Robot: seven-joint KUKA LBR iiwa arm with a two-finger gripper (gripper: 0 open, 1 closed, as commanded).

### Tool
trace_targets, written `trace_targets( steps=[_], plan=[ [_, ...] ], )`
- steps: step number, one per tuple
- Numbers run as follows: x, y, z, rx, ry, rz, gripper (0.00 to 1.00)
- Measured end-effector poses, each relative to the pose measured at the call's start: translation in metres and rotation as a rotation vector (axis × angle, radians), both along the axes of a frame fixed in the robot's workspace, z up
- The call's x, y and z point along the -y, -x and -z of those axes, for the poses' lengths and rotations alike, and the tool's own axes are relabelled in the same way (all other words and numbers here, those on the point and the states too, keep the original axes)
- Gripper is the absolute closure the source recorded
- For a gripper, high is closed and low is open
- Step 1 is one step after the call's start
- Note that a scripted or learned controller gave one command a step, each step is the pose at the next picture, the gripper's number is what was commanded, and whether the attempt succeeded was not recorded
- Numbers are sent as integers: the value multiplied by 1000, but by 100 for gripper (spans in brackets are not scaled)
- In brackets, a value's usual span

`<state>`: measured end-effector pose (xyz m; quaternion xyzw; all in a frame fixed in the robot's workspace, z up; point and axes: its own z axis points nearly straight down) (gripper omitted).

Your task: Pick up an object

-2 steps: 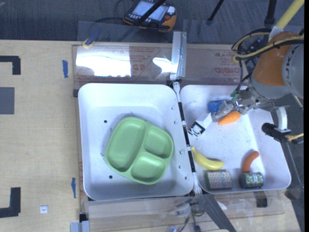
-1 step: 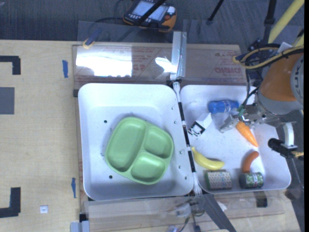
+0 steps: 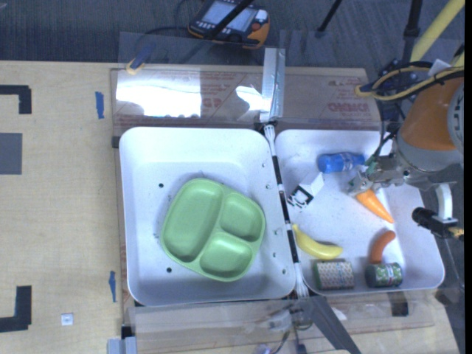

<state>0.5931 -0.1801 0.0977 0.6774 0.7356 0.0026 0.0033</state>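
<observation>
1. Camera view, progress: the pick looks to be at the reach-and-close stage, not finished. Every object visible lies on a bin floor; nothing is seen lifted. The pincer (image 3: 366,179) sits low in the right bin (image 3: 428,280), in its upper middle, with the grey arm (image 3: 435,127) coming in from the right edge. Its tips blur into the objects below, so I cannot tell how they stand, or whether anything is caught.

2. Camera view, likely target: the carrot (image 3: 375,204) is my guess. Its thick end lies directly under the pincer, possibly touching it, and its point runs toward the bin's lower right. A blue bottle (image 3: 339,161) lies just beside the pincer on the side nearer the centre divider.

3. Camera view, other candidates in the right bin: a banana (image 3: 317,245) near the divider, a speckled can (image 3: 333,273) and a green can (image 3: 383,274) along the near edge, and a red-orange piece (image 3: 380,245) between carrot and green can, all apart from the pincer.

4. Camera view, left bin (image 3: 140,198): a green 3-compartment plate (image 3: 212,228) lies at its centre, well apart from the pincer.

5. Left to do, as I judge it: a secure close and a lift.
</observation>
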Motion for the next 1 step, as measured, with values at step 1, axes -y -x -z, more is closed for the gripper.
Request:
trace_targets(
  steps=[1],
  plan=[
    [-31, -40, -77, -7, -1, 174, 100]
  ],
)
